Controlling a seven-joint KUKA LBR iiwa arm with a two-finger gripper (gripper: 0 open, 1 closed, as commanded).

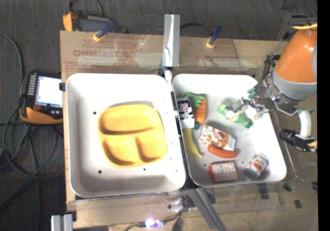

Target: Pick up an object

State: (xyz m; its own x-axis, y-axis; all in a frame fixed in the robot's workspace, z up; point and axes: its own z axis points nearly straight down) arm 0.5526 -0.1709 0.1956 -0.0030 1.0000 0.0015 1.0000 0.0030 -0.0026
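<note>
Right bin (268,137) | carrot (200,111) long axis up-down, leaves toward far wall | claw (246,104) state: cannot tell

1. I see a carrot (200,110) in the right bin (268,168), upright near its left wall.
2. A banana (193,145) lies below it.
3. A white carton (213,136) and red sausage (222,151) sit mid-bin, touching.
4. A red box (223,172) and can (256,166) lie at the front.
5. A green item (237,114) sits toward the back right.
</note>
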